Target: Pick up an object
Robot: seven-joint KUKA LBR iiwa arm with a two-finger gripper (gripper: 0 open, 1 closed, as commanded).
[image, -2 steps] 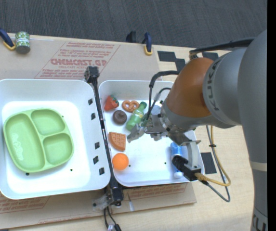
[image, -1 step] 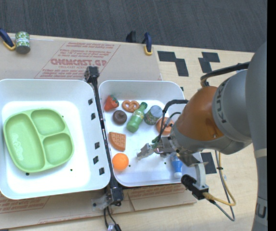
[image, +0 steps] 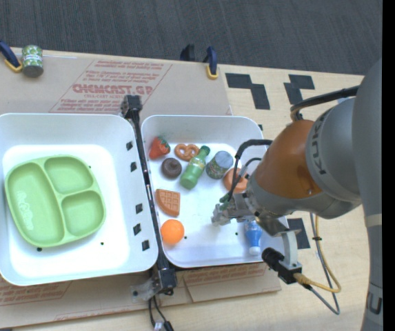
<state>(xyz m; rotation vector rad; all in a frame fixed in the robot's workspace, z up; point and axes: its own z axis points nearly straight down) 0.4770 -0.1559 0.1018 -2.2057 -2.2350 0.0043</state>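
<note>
We see the gripper low in the right bin, over bare floor beside a blue bottle; nothing sits between its fingers, and we cannot tell their spacing. Green bottle, orange and waffle lie to its left. Green plate occupies the left bin.

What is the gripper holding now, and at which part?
It cannot be told. The gripper is low in the right bin, over bare floor beside the blue bottle; no object shows in it.
</note>
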